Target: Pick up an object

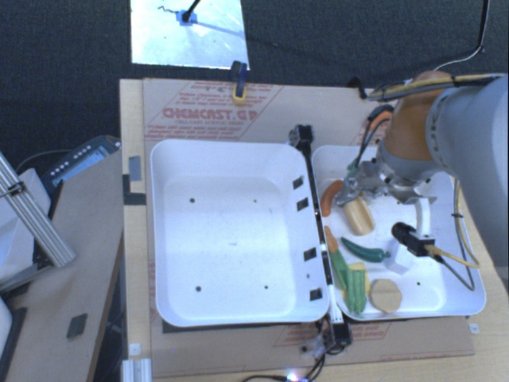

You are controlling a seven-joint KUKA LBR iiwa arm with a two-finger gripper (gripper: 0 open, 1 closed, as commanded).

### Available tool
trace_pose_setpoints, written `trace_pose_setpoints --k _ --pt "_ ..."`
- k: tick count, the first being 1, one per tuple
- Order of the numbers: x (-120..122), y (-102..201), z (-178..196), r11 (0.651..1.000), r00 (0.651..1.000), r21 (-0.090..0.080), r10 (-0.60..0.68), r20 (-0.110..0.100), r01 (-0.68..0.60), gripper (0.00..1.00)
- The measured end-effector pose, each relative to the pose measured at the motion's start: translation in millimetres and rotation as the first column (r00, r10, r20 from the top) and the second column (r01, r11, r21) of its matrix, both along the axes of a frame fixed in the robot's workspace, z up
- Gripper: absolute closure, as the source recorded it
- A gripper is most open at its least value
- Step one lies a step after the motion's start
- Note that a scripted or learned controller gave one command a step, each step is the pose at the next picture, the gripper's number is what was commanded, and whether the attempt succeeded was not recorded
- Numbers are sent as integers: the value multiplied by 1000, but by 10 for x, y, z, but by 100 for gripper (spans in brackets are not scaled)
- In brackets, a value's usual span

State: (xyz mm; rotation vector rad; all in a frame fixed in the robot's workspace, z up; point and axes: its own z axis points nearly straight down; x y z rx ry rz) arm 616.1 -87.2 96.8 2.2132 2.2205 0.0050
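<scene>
In the right bin [457,297], nearest the camera, lie a tan disc [386,294] and a pale corn cob [355,286] with a green pod [340,267] just beside it along the left wall; past them sits a dark green pepper [364,250], then a pale yellow roll [358,216], and farthest an orange-red carrot [331,197] against the left wall. The gripper [358,191] hangs low over the far end of the roll, between roll and carrot, so the roll looks the likely target. Nothing is seen clamped in it, and its spread cannot be told from here. The roll's long axis runs from near-right to far-left, its far end pointing at the gripper. For a sound grasp, the closing line should cross that axis at the roll's middle, not its tip, and the descent should stay clear of the carrot, which lies near. The left bin [231,237] is well apart.
</scene>
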Motion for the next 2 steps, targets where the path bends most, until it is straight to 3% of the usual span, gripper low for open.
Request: trace_pose_setpoints --k 1,2 --pt "-230 471 926 1000 1000 4 4 -1 -4 100" --pt "-358 1159 1249 1000 1000 6 8 -3 -8 100"
